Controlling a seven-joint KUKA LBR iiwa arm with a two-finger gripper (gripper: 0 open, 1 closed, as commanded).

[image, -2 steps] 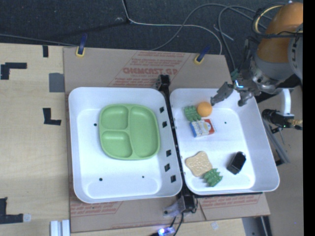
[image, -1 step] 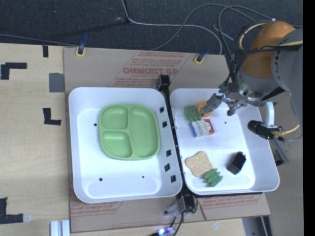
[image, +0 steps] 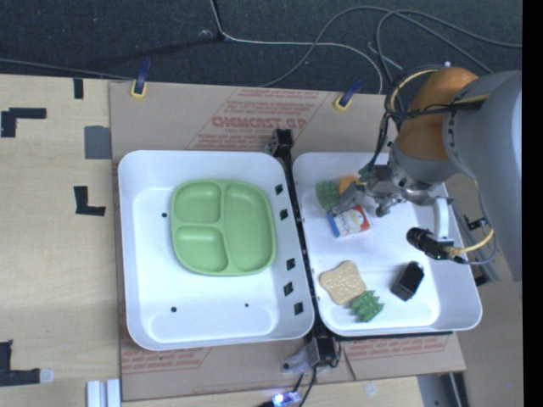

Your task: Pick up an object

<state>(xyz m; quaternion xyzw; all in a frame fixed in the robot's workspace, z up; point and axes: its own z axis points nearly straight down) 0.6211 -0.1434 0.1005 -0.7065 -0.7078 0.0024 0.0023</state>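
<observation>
While the gripper (image: 355, 195) hangs low over the right bin (image: 458, 308), touching or nearly touching the small carton (image: 348, 221), I cannot tell its state. It should settle squarely over the carton, clear of the green piece (image: 329, 193).

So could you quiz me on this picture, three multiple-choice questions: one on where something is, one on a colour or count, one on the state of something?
1. Where does the green divided plate lie?
A. left bin
B. right bin
C. on the cardboard

2. How many compartments does that plate have?
A. two
B. three
C. five

3. How does the slice of toast lie?
A. flat on the floor of the right bin
B. standing on edge
C. on the plate

Answers:
1 A, it sits in the middle of the left bin.
2 B, ridges split it into three.
3 A, it lies flat beside the small green toy.
</observation>
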